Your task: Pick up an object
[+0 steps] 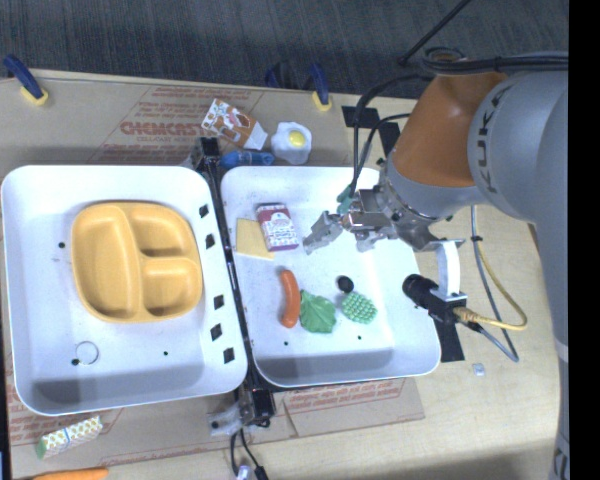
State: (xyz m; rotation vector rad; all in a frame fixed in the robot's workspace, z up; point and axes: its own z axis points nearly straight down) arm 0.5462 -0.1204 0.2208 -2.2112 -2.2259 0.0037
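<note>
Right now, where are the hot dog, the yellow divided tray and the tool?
hot dog (pixel 289 298): camera view, middle of the sausage, right bin.
yellow divided tray (pixel 115 303): camera view, its lower left rim, left bin.
tool (pixel 325 231): camera view, at the fingertips, above the right bin.

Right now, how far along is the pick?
Done: the gripper is over the right bin, near the red packet. In hand: nothing visible between its fingers. Left: grasping and lifting; the hot dog and green pieces lie untouched.

Bare floor is left along the right bin's front; the sausage, green pieces and red packet are crowded leftward.
</note>
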